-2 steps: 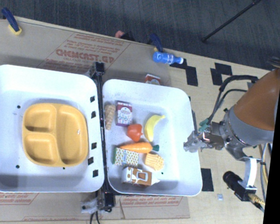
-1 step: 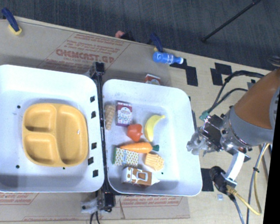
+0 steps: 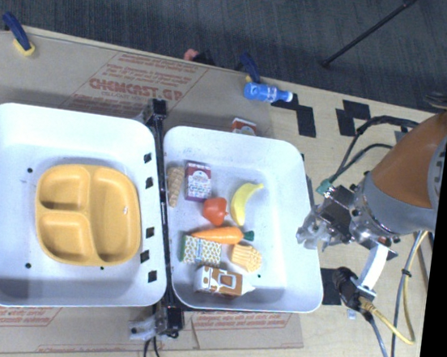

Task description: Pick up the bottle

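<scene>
Bottle: lies on the table at its far edge, outside both bins, untouched.
Gripper: hangs over the right bin's right rim, well apart from the bottle.
Jaws: state cannot be told.
Progress: nothing grasped; reach, grasp and lift all remain.

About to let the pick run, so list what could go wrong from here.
1. The blue bottle lies on its side outside both bins, beyond the right bin's far rim, so a grab inside the bin would likely miss it.
2. The end effector sits by that bin's right wall, and a low move might clip it.
</scene>
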Tool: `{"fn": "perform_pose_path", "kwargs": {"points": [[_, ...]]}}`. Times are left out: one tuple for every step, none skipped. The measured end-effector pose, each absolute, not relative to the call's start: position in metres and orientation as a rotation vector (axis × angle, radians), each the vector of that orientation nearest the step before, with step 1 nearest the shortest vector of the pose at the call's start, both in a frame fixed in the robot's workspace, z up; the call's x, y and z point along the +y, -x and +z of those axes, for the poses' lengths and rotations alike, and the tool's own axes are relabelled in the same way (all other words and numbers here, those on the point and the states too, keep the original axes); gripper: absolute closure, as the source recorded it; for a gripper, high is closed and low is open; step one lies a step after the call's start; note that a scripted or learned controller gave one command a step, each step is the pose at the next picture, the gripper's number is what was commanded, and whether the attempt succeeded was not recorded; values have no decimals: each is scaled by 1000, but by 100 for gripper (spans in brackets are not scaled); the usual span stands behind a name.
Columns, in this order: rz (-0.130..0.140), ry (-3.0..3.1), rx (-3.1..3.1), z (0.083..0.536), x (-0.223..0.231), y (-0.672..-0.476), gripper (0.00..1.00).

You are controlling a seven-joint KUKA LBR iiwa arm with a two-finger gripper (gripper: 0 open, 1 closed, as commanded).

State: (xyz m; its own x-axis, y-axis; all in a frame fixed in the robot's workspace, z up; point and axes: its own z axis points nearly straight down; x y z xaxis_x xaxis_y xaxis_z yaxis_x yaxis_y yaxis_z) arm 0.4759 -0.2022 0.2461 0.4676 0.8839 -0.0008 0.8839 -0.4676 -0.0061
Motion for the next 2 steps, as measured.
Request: {"fn": "perform_pose_path", "kwargs": {"points": [[3, 2891, -1222, 249, -201, -476, 100], [3, 3021, -851, 251, -200, -476, 100]]}}
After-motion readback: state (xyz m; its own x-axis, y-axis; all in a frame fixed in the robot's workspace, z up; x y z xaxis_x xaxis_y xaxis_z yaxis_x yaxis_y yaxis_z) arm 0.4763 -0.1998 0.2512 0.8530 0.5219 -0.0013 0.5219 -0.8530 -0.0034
